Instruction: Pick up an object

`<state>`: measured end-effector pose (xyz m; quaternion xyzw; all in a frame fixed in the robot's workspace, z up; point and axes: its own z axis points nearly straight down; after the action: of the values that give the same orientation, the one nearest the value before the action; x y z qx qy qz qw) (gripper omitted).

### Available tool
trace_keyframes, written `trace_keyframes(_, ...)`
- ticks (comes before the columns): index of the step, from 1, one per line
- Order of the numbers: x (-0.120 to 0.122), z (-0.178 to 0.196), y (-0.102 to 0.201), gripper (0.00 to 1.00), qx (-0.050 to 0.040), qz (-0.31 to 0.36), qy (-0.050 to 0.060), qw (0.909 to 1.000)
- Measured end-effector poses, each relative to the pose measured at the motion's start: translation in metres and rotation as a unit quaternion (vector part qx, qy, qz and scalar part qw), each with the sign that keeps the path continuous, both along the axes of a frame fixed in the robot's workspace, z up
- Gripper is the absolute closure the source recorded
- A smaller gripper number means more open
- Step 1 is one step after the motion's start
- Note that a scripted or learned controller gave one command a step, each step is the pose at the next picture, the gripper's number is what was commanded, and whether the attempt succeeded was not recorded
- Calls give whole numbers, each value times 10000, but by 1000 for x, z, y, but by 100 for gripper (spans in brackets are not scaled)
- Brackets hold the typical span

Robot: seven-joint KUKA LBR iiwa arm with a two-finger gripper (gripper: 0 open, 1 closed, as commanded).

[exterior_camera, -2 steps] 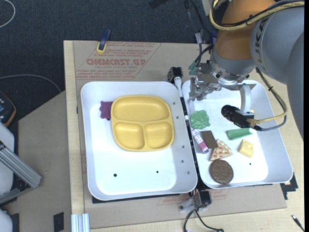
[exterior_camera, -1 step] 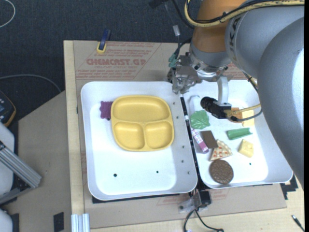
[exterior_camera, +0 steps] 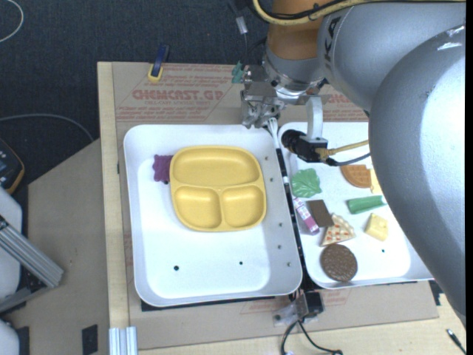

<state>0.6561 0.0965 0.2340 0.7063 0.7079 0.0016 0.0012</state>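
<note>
Nearest us in the right bin lies a round brown cookie, flat and probably rigid. It looks light, but so low that it would have to be taken across its rim. Just behind it are a pizza slice and a cheese wedge. The wedge seems the better hold of these, since it is thicker and has two flat sides to pinch.

Farther back sit a dark bar and a green bean, then a green leaf and a waffle. The leaf looks soft and may fold or slip. The bean is narrow and should be gripped across its short width. All of these are small toy foods, and we judge them light and not fragile. They are crowded, though, so a neighbour could get nudged.

In the left bin a yellow tray lies flat, with a purple piece touching its far-left edge. The tray is stiff and smooth, and wide enough that we think only its rim could be taken.

Farthest, the gripper stands over the bins' far edge, near where they meet on the table. We cannot tell how open it is, and we make out nothing in it.
</note>
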Motion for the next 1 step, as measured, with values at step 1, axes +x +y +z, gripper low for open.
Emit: trace_keyframes(1, -2, -7, 3, 100, -5, -8, 29, 10000)
